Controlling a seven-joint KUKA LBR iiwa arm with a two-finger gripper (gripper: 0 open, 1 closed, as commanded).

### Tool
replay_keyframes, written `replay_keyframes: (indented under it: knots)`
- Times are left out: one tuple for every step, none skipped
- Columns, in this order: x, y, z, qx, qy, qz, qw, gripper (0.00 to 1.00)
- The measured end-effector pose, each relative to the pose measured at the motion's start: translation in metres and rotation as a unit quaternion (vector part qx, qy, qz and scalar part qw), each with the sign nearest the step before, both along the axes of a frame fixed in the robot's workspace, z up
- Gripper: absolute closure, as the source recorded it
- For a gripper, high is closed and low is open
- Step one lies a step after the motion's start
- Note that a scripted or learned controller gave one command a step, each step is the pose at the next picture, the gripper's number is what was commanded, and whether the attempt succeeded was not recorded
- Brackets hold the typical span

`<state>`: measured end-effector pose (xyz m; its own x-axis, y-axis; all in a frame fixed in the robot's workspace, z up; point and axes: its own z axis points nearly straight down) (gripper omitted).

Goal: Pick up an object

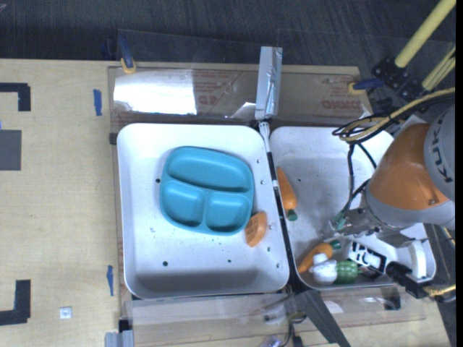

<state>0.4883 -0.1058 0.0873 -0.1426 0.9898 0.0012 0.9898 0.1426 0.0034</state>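
Reaching into the right bin (318, 150), our hand (347, 226) hangs low over a cluster at the near edge: an orange piece (317, 255), a white piece (325, 271) and a green piece (347, 270), all touching or just beside one another. We cannot tell whether the hand is spread or pressed together, since the orange band (405, 172) and wrist cover it. Crowding is the main risk, we judge: closing there could nudge two pieces at once or push one against the bin wall and slip off. Farther back, a carrot (286, 192) lies along the divider, apart from the cluster and perhaps easier. In the left bin (137, 194), an orange slice (255, 229) touches the blue tray (206, 190). Cables (362, 132) cross the far corner, blurring what lies beneath.
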Motion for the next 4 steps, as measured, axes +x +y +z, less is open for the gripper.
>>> replay_keyframes:
  knots:
    - [-0.008, 0.058, 0.133, -0.0007, 0.002, -0.126, 0.992, 1.0]
    - [-0.008, 0.058, 0.132, -0.0012, 0.003, -0.127, 0.9919, 0.0]
    - [-0.009, 0.047, 0.095, -0.0007, 0.005, -0.032, 0.9995, 0.0]
    - [-0.009, 0.014, 0.016, -0.0015, 0.002, 0.06, 0.9982, 0.0]
